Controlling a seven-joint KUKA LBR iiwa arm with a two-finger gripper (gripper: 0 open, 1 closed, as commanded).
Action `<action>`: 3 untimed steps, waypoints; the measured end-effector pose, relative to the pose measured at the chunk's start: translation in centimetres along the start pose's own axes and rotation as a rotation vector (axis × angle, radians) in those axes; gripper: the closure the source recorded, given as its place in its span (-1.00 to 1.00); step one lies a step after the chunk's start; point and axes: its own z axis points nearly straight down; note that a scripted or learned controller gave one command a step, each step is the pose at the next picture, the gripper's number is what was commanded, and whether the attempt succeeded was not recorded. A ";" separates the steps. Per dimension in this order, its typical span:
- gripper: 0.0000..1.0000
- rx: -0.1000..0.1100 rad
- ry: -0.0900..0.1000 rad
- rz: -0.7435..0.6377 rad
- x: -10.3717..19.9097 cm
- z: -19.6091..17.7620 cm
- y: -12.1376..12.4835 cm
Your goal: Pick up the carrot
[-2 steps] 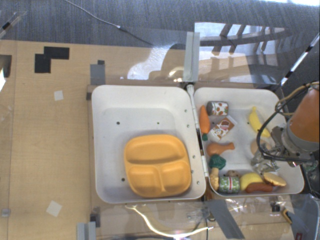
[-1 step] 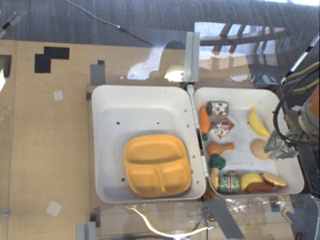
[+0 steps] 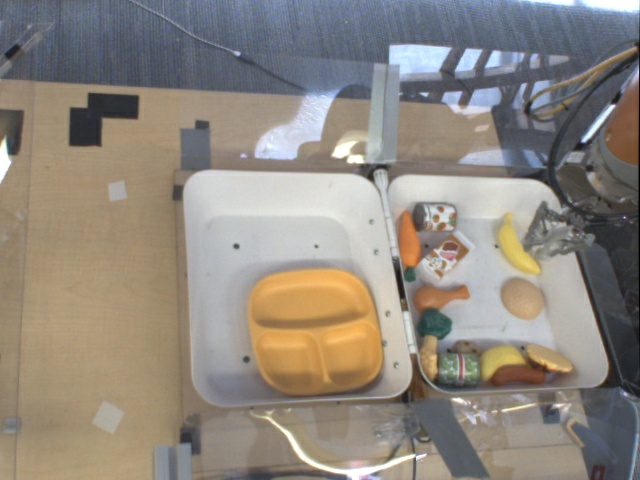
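The carrot (image 3: pixel 408 241) is orange with a green stem end and lies lengthwise along the left wall of the right bin (image 3: pixel 570 268). My gripper (image 3: pixel 556 234) hangs at the right side of that bin, just right of the banana (image 3: pixel 517 245) and well away from the carrot. Nothing shows between its metal parts.
A yellow divided plate (image 3: pixel 314 329) lies in the left bin (image 3: pixel 230 218). The right bin also holds a small can (image 3: pixel 435 216), a carton (image 3: pixel 445 257), a chicken drumstick (image 3: pixel 441 294), a beige egg-shaped item (image 3: pixel 522 299), a green piece (image 3: pixel 434 323) and several foods along the front wall.
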 end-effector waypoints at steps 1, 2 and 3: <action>1.00 -0.005 0.002 -0.347 2.9 4.2 3.9; 1.00 0.003 0.002 -0.402 5.9 11.4 7.1; 1.00 0.000 0.001 -0.659 6.2 4.8 7.5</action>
